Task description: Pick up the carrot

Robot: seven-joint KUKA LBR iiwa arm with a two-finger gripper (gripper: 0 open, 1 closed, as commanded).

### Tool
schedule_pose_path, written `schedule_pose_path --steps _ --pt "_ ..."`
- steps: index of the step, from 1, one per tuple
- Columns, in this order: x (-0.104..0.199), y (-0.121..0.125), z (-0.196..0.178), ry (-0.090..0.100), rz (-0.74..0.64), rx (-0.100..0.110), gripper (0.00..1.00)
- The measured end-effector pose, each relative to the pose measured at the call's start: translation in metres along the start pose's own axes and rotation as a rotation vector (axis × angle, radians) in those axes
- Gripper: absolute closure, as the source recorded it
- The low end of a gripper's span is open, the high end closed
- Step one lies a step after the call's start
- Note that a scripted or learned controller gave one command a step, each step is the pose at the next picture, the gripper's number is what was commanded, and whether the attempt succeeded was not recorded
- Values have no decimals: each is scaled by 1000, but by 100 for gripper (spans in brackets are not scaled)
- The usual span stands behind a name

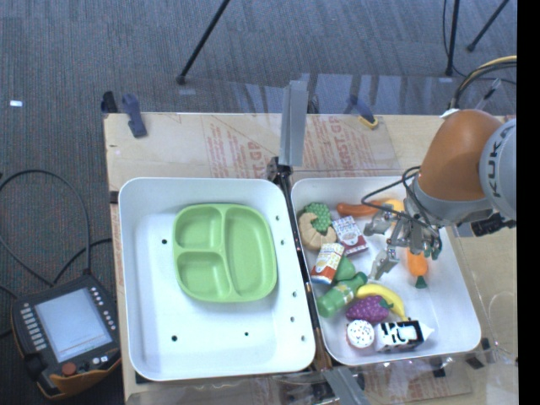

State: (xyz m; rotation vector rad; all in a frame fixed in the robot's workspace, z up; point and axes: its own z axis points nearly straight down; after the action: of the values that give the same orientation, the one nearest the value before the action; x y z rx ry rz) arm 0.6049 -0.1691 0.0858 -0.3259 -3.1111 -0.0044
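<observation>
The carrot [358, 210] lies in the right bin [460, 310] near its back wall, long axis roughly left-right, thin end toward the left; its right end is hidden behind the gripper's cabling. The gripper [396, 256] hangs over the bin just in front of it, fingers spread apart, nothing between them. A small orange piece [417, 264] sits just beside the fingers. Box [348, 231], banana [381, 294] and grapes [368, 310] crowd the bin's left and front. The left bin [152, 336] holds a green tray [225, 251].
</observation>
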Motion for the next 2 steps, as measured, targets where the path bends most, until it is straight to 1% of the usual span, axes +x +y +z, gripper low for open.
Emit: schedule_pose_path --steps 1,2 --pt "18 -34 -2 -14 -269 2 0" --pt "17 -31 -13 -17 -273 1 100"
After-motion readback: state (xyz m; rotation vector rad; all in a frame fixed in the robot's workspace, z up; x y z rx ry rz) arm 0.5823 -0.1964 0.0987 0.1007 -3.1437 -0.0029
